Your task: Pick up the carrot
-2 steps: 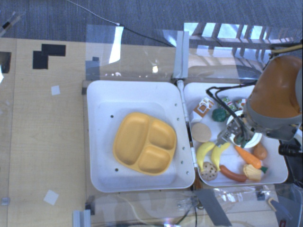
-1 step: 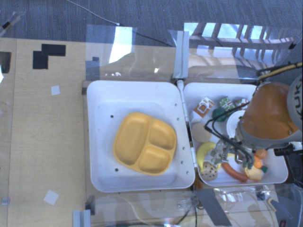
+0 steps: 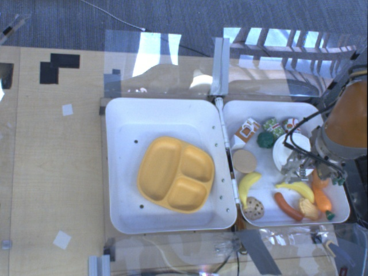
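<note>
The carrot (image 3: 321,196) is orange with a small green tip and lies near the right wall of the right bin (image 3: 339,211), pointing toward the front corner. My gripper (image 3: 303,168) hangs low over the right bin, just left of and behind the carrot's upper end. It is right above a yellow banana (image 3: 296,188). Its grey wrist and orange band (image 3: 348,119) reach in from the right. From this slant the gripper's metal parts blur together over the clutter. Nothing is visibly held.
The right bin is crowded: a second banana (image 3: 248,185), a red sausage (image 3: 287,207), a corn piece (image 3: 309,210), a speckled ball (image 3: 254,209), a tan disc (image 3: 244,161), broccoli (image 3: 265,140), a white dish (image 3: 283,152) and small cartons (image 3: 247,129). A yellow divided plate (image 3: 175,173) lies in the left bin (image 3: 121,154).
</note>
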`<state>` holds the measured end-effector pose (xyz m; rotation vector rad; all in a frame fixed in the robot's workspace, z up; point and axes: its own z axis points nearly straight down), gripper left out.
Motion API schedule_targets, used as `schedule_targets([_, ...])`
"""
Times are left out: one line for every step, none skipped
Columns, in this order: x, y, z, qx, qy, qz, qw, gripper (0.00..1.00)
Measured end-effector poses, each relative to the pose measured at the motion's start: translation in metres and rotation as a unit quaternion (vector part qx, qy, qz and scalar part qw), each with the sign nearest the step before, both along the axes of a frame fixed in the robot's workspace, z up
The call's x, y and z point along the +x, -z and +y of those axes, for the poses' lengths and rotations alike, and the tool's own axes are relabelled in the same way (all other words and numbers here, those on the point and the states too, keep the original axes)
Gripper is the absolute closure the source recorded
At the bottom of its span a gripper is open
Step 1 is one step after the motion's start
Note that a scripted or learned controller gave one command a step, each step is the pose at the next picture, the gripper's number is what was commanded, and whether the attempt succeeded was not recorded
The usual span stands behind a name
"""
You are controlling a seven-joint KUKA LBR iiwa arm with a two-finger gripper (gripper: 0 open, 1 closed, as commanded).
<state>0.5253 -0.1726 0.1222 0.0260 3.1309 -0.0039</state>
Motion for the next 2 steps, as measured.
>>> schedule_targets([-0.022,-0.031,0.025,0.002,0.095,0.001,0.9955,1.0])
schedule_targets([-0.033,-0.096,-0.011,-0.0004,0.058,-0.002,0.9983,1.0])
